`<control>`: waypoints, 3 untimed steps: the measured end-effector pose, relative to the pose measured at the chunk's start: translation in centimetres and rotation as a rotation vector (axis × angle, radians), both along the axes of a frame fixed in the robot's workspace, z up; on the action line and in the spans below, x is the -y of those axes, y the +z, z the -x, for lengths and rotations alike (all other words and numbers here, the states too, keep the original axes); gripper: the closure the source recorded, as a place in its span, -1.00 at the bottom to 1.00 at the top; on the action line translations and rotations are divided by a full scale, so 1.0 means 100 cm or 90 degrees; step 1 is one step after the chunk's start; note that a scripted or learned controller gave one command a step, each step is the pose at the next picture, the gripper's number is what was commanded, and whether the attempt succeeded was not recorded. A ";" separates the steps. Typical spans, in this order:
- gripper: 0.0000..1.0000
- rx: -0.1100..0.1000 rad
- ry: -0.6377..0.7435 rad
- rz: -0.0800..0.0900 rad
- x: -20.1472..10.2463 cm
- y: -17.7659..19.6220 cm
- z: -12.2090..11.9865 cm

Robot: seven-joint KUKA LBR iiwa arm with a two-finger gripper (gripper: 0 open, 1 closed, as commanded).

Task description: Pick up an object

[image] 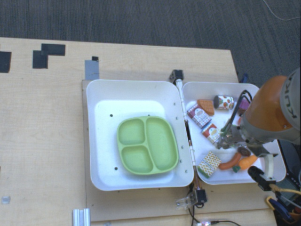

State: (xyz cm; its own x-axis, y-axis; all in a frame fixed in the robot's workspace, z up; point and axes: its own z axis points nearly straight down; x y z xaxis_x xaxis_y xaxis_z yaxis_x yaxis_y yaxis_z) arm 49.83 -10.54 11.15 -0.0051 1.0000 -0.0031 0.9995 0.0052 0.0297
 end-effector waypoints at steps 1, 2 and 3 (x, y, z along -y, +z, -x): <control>-1.00 0.000 0.000 0.000 0.000 0.000 0.000; -1.00 -0.012 -0.002 0.001 -0.021 -0.024 0.009; 1.00 -0.008 -0.001 0.001 -0.022 -0.013 0.007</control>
